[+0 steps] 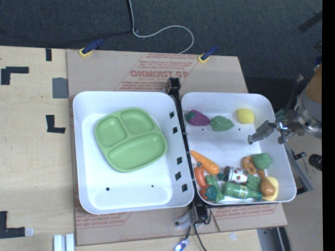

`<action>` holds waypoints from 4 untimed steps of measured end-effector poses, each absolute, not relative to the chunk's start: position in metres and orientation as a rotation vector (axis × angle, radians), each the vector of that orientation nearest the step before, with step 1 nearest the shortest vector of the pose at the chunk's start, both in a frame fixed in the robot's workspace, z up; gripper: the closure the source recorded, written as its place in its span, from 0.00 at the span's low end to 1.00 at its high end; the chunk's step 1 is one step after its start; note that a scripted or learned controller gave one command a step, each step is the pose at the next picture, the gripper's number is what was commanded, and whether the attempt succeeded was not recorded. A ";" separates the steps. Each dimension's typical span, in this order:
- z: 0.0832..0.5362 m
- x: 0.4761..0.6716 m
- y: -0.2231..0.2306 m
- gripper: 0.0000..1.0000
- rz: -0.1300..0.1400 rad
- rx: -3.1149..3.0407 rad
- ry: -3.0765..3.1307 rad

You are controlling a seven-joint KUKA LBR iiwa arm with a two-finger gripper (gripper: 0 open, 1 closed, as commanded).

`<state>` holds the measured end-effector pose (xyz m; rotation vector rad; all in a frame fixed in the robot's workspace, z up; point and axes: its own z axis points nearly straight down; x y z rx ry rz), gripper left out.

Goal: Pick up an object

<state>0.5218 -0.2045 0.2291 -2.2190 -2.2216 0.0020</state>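
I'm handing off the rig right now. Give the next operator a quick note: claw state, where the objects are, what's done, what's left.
Claw: over the right bin's right side, nothing seen between its fingers.
Objects: all in the right bin. Yellow lemon, green leaf and purple vegetable near the top; carrot mid-left; a jumbled pile along the bottom.
Left bin: holds a green divided plate.
Done: nothing picked.
Left: grasp and lift one object.

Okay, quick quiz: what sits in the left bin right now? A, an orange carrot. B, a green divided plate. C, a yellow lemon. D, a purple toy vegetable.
B: the green divided plate lies in the left bin, while the lemon, carrot and purple vegetable are all in the right bin.
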 end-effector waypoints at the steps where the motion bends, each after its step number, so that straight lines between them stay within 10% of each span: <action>1: 0.361 0.487 -0.133 0.00 -0.011 -2.217 -2.237; 2: 0.364 0.487 -0.137 1.00 0.002 -2.217 -2.225; 4: 0.448 0.501 -0.031 1.00 -0.008 -2.213 -2.235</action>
